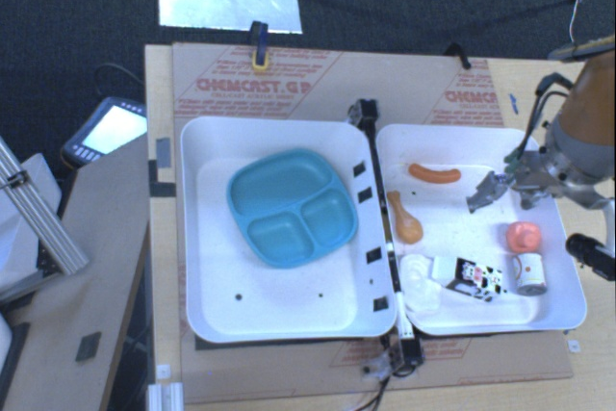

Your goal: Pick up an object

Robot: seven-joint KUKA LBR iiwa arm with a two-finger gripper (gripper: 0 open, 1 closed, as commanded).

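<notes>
Jaws on the gripper [500,186] hang over the right bin [568,308]; whether they stand apart or together I cannot tell. Nothing shows between them. Just below the gripper lies a small pink rounded object [524,235], soft-looking with a flat top. Below the pink object stands a little white can [530,274] with a dark band. Left of the can lies a black-and-white patterned piece [478,278], then a clear crumpled wrapper [419,276]. Left of the gripper lie an orange sausage [434,173] and an orange spoon-shaped toy [404,218]. Further left, the left bin [207,303] holds a blue divided plate [291,218].
</notes>
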